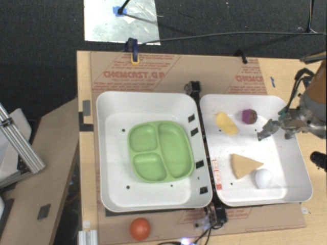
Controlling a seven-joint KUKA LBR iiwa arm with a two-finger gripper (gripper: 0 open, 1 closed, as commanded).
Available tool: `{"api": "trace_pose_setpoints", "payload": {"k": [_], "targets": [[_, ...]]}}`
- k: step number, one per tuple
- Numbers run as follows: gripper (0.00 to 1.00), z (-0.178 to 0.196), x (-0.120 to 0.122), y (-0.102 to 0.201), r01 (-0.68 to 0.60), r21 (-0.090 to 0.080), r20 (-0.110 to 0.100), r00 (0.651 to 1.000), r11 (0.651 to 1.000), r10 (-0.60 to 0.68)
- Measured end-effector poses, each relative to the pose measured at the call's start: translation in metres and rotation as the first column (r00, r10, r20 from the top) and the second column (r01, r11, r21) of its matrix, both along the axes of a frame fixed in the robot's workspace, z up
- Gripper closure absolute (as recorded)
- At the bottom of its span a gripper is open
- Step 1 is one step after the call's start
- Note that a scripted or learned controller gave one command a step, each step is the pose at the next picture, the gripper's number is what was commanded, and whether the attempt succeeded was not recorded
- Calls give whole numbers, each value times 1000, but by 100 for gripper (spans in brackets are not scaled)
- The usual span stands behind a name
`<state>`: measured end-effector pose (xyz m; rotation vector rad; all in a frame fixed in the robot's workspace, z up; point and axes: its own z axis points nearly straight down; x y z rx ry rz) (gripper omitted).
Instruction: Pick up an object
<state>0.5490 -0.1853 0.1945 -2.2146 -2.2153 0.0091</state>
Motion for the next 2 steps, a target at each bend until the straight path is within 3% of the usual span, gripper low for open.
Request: {"api": "trace_pose_setpoints", "payload": {"k": [1, 2], "targets": [[0, 6, 3, 0, -3, -3, 12, 1000, 1000, 3], [0, -47, -1, 10, -2, -1, 8, 1000, 1000, 2]]}}
